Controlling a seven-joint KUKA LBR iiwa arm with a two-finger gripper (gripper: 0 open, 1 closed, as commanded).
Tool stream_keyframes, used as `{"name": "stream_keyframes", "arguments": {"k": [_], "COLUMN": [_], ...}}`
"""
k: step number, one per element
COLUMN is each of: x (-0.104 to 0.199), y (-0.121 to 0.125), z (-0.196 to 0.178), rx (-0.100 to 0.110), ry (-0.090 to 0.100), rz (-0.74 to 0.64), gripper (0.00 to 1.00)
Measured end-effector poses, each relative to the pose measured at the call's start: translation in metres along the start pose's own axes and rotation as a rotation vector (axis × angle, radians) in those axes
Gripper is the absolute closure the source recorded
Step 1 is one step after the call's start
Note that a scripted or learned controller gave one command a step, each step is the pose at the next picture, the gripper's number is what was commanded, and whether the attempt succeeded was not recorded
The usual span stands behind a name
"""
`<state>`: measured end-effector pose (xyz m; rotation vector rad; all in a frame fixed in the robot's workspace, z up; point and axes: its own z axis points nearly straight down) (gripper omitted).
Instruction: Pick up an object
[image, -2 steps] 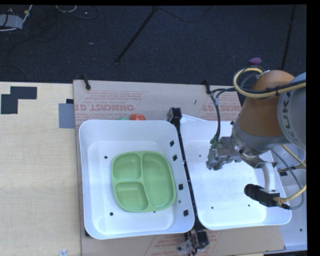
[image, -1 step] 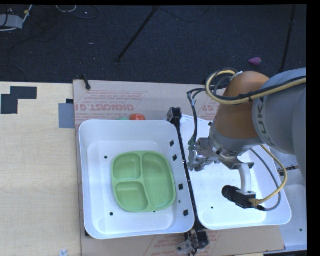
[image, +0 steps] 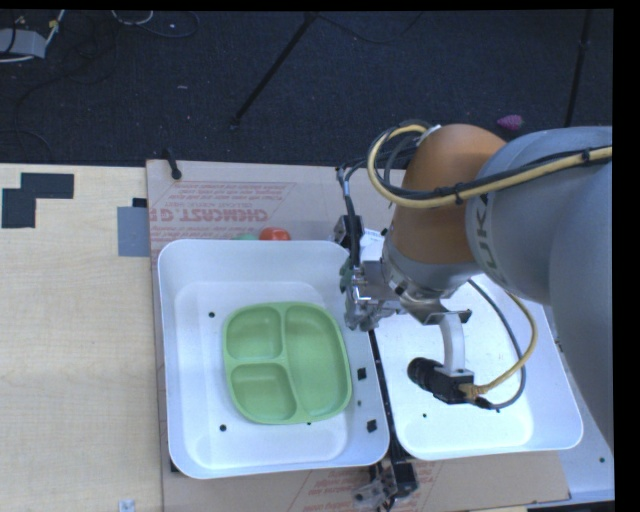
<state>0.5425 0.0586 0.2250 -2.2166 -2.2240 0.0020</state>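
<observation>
arm (image: 470, 215): reaches in from right, over seam between bins | gripper (image: 362, 305): above inner edge of left bin (image: 190, 400) | green divided plate (image: 285, 362): flat in left bin | right bin (image: 540, 430): beside it

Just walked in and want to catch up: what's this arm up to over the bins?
The grey arm with the orange band reaches in from the right and hangs over the divide between the two shallow white bins. Its gripper sits low near the left bin's right rim, with nothing seen held. A light green plastic divided tray lies flat in the left bin, untouched. The right bin lies mostly under the arm.
</observation>
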Motion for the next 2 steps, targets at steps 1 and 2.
{"name": "stream_keyframes", "arguments": {"k": [1,2], "x": [0.0452,0.0438], "y": [0.0012,0.0008], "z": [-0.0075,-0.0072], "rx": [0.001,0.002], "ry": [0.001,-0.001], "rz": [0.000,0.000], "gripper": [1.00,0.00]}}
